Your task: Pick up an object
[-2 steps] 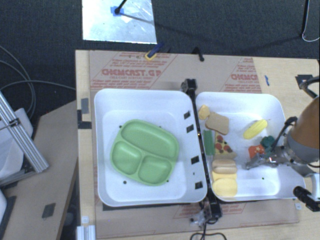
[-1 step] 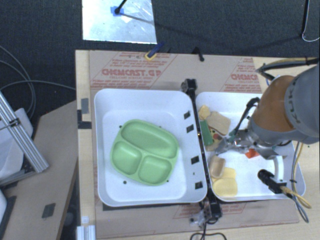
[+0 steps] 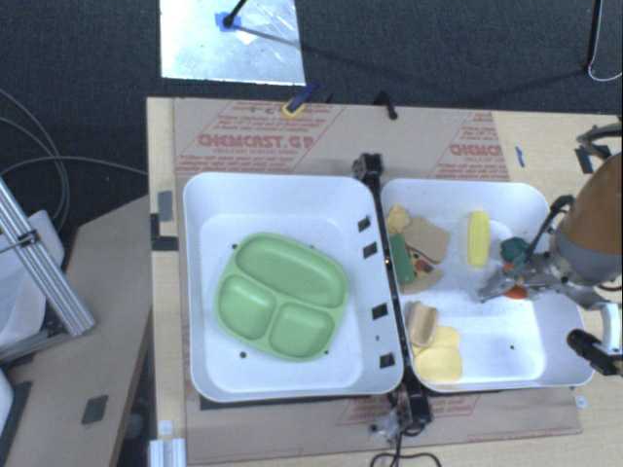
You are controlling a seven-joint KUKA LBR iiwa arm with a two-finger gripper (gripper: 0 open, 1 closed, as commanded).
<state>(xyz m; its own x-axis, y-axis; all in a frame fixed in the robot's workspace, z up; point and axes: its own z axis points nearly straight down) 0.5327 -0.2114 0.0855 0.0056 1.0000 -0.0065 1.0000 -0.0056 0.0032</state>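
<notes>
The job is to pick up one thing, and it does not look done yet. The arm [image 3: 594, 224] comes in from 3 o'clock and hangs low over the right bin [image 3: 531, 363]. Its gripper [image 3: 501, 285] is down near the floor of that bin, close to a small teal thing [image 3: 513, 251] and a small red thing [image 3: 517, 293]. I cannot tell if the gripper is open or closed, and I cannot see anything held in it. The other things lie in the same bin: a yellow corn cob [image 3: 478, 237] toward 12 o'clock, a tan slice of bread [image 3: 428, 238] toward 10 o'clock, and a yellow piece [image 3: 439, 361] toward 7 o'clock. The left bin [image 3: 273, 197] holds a green plate [image 3: 281, 297] with three parts. I think the reach down is made, but the grab and the lift are still to do.
</notes>
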